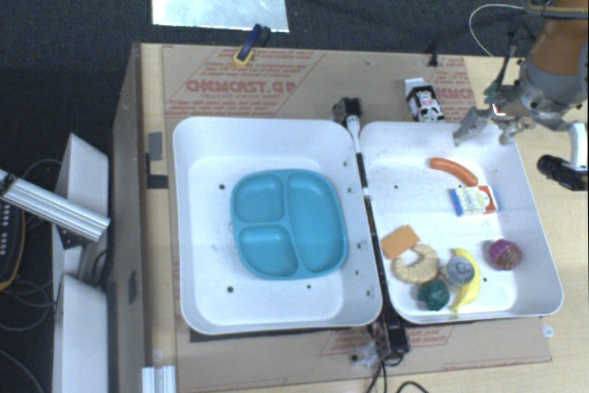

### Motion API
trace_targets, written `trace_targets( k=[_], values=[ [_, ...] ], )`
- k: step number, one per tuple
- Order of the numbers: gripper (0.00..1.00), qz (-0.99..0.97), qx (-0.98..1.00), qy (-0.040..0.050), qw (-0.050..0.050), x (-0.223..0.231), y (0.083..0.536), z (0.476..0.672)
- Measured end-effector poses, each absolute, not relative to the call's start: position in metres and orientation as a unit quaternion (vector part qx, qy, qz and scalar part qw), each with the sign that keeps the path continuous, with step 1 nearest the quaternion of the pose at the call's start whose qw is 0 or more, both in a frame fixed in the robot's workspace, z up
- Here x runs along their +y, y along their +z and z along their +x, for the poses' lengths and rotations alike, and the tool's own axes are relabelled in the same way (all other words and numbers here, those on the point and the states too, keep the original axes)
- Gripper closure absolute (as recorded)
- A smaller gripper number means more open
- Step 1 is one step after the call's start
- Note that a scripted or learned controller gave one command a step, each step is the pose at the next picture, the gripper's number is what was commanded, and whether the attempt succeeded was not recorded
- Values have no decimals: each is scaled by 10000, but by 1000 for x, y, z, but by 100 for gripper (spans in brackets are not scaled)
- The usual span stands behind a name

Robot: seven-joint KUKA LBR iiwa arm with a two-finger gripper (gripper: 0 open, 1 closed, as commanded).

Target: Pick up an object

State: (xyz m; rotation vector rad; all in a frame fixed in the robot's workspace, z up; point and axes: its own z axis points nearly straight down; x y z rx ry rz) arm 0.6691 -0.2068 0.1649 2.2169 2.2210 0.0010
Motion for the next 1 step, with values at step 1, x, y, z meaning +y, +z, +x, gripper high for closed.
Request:
trace_targets(
  k=[1],
  values=[
    [0, 7062, 7080, 10, 20, -207, 175, 669]
  ],
)
